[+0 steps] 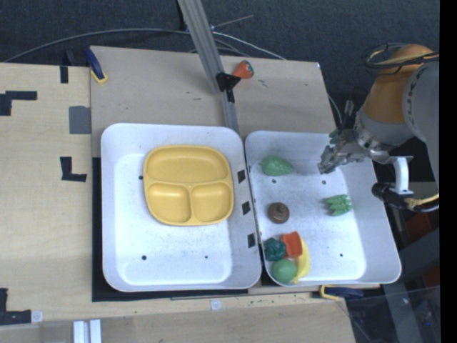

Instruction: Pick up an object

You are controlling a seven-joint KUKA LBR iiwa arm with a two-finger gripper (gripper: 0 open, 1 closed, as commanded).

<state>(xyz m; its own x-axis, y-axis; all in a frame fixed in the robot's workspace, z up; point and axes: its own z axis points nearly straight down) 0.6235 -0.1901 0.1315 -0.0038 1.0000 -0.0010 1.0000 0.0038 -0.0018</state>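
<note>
My gripper (pixel 327 164) hangs over the far right part of the right bin (pixel 371 252), close to its back rim. Nothing shows between its tips. A pale green lump (pixel 276 166) lies to its left near the bin's back. Below the gripper and slightly right sits a green leafy piece (pixel 338 204). A small brown round object (pixel 278 211) rests near the bin's middle left. In the front left corner a dark teal piece (pixel 274 249), an orange-red block (pixel 292 244), a green ball (pixel 284 270) and a yellow banana (pixel 303 261) are bunched together.
The left bin (pixel 121 213) holds a yellow divided tray (pixel 189 184). A grey pole (pixel 203 38) with a black clamp and an orange-tipped part (pixel 244 68) stands behind the bins. Black clips sit on the divider between bins.
</note>
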